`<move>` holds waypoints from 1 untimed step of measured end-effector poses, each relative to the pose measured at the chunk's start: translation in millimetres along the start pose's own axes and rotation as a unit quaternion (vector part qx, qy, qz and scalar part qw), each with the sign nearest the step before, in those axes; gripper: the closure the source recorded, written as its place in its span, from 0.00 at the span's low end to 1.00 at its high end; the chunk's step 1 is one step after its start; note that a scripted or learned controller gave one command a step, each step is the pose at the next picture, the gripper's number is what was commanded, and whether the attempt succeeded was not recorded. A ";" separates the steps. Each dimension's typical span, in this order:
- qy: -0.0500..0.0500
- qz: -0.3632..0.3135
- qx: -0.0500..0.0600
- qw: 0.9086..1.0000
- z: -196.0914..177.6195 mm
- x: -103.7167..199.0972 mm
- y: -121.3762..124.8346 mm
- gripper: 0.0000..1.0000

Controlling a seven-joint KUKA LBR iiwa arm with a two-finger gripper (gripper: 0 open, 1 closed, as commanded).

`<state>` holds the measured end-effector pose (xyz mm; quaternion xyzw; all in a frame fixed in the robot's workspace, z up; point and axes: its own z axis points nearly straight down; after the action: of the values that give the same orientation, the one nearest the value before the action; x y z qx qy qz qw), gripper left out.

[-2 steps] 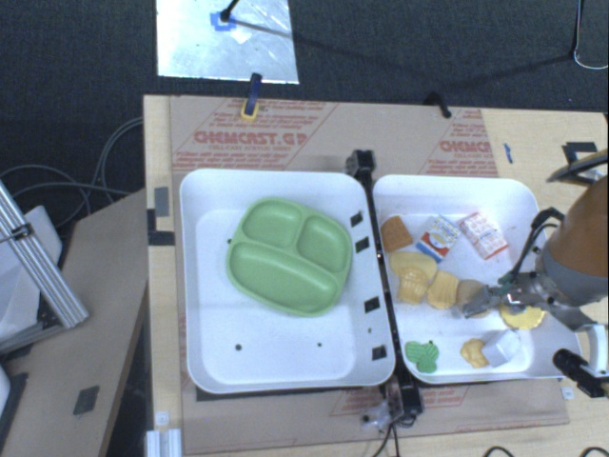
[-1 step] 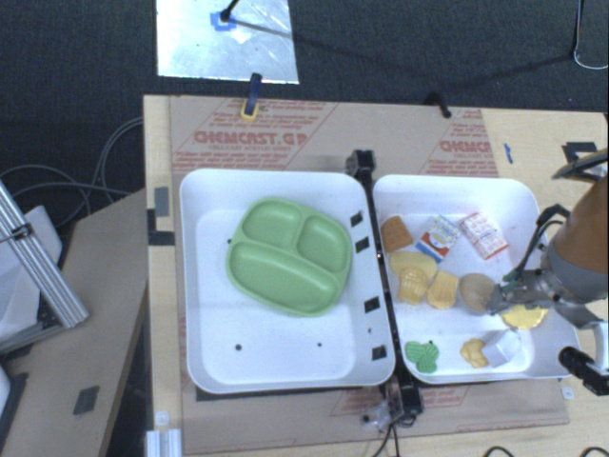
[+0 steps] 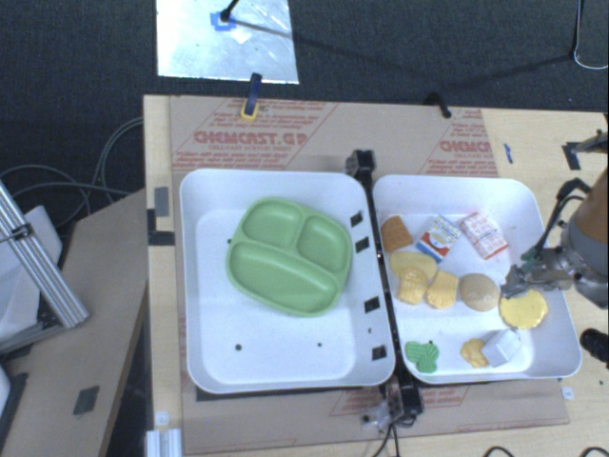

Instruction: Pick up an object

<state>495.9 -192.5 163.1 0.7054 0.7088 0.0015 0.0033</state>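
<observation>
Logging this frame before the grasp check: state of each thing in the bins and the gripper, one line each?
green divided plate: upright, lying flat in left bin
yellow round piece: flat in right bin, under the gripper
gripper: low over the yellow round piece, grip unclear
tan ball: resting in right bin, untouched
green toy: lying by right bin's front wall

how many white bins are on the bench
2. The shallow white bin on the left holds a green sectioned plate; the shallow white bin on the right holds small food items, with the gripper over it.
</observation>
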 end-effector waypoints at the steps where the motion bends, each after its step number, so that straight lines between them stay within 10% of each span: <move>1: 0.000 0.000 0.000 1.000 -59.3 -2.3 11.0 1.00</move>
<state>506.4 -194.6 222.5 0.7053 0.7089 0.0017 0.0038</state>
